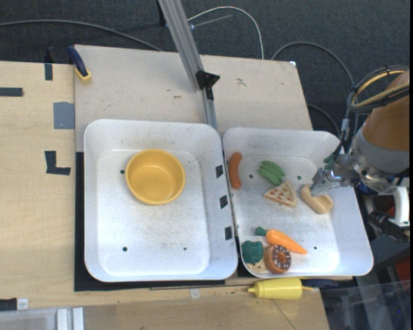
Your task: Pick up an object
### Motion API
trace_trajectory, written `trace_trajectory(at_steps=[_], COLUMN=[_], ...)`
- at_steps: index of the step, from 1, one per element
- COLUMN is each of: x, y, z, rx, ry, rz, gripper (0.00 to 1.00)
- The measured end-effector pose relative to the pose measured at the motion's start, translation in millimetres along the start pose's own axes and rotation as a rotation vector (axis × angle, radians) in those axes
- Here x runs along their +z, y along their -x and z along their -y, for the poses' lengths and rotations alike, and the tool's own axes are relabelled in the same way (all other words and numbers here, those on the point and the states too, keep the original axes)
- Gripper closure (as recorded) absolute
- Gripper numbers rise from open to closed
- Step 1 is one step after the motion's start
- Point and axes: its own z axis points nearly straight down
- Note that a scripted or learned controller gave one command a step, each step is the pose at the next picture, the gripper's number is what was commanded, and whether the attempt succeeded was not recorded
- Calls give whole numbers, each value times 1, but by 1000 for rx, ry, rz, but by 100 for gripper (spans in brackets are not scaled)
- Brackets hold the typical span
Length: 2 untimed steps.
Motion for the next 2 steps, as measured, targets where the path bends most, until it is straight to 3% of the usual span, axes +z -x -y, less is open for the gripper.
trace_trajectory(at_steps=[1, 2], x=[-63, -76], y=[0, 0], z=[-2, -2], rx=[1, 1], ry=[1, -3], rz=[1, -1], gripper=[100, 100])
